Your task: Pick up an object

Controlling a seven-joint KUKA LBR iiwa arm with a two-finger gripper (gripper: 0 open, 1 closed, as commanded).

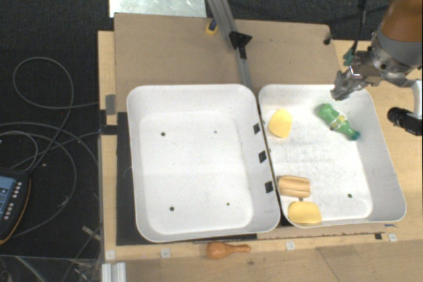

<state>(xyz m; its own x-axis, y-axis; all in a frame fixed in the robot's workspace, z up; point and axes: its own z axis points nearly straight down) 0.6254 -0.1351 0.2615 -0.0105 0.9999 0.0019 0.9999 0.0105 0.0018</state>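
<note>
On the left sits a shallow white plastic bin [142, 142]. It has nothing in it but a few dark dots on its floor. In front of it, on the brown surface [172, 49], lies a small orange-brown pear-shaped toy [227, 249]. It is outside both bins, near the front edge.

Next comes the second shallow white bin on the right [380, 162]. This one has toys in it. A pale yellow rounded block [280, 123] lies near its back left corner. A tan hot-dog-shaped toy [294, 185] lies by the front left side. Just in front of that, touching or almost touching it, is a yellow flat round toy [305, 212]. Farther right, near the back of the bin, a green plastic toy bottle [338, 121] lies on its side, tilted.

The grey end effector [343, 85] hangs at the back right edge of this bin, just beside the green bottle but not touching it. It is too small and blurry to tell if it is released or clenched. Nothing shows in it.

So the job looks like it is just at the start. No toy is picked up yet. All of them lie in the bin or on the surface. I think the green bottle is the toy it may go for, since it is the nearest one. The end effector has yet to go down, close on a toy, and lift it up.
</note>
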